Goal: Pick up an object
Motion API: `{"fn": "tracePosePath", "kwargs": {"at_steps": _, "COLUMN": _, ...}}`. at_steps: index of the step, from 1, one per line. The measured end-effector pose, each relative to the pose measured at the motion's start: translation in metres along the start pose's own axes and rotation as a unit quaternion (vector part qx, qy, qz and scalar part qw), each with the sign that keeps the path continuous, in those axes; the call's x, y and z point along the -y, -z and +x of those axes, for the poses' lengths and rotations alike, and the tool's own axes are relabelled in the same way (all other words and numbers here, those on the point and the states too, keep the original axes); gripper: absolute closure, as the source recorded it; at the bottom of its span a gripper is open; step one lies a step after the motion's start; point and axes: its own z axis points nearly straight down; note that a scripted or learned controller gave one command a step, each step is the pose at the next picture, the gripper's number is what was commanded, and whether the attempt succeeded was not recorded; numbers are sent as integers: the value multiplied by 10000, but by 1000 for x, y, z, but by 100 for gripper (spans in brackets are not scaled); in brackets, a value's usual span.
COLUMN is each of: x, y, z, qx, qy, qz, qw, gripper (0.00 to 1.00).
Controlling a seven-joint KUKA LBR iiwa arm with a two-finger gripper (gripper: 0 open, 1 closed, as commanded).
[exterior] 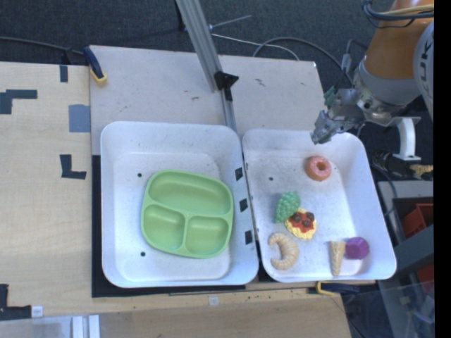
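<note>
A green divided tray (187, 214) lies in the left bin (113, 189). A metal pole (201, 34) crosses the bench (42, 189) above the bins.

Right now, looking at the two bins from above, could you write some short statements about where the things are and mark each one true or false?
1. The green divided tray lies in the left bin. True.
2. The donut lies beside the croissant. False: the donut is near the far end of the right bin, and the croissant is near its front edge.
3. The end effector is above the far rim of the right bin. True.
4. The end effector holds the grapes. False: the grapes lie on the bin floor, next to the small pizza.
5. The ice cream cone is in the left bin. False: it is in the right bin.
</note>
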Motion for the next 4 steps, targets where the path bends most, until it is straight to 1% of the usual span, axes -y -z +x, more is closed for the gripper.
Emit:
{"fn": "tracePosePath", "kwargs": {"at_steps": 1, "x": 6, "y": -9, "z": 60, "qx": -11, "qy": 23, "qz": 33, "qw": 10000, "gripper": 100}}
{"fn": "tracePosePath", "kwargs": {"at_steps": 2, "x": 30, "y": -22, "z": 114, "qx": -11, "qy": 22, "qz": 49, "qw": 10000, "gripper": 100}}
{"fn": "tracePosePath", "kwargs": {"at_steps": 3, "x": 43, "y": -25, "z": 162, "qx": -10, "qy": 21, "qz": 42, "qw": 10000, "gripper": 100}}
{"fn": "tracePosePath", "kwargs": {"at_steps": 4, "x": 55, "y": -52, "z": 207, "qx": -5, "qy": 18, "qz": 52, "qw": 10000, "gripper": 100}}
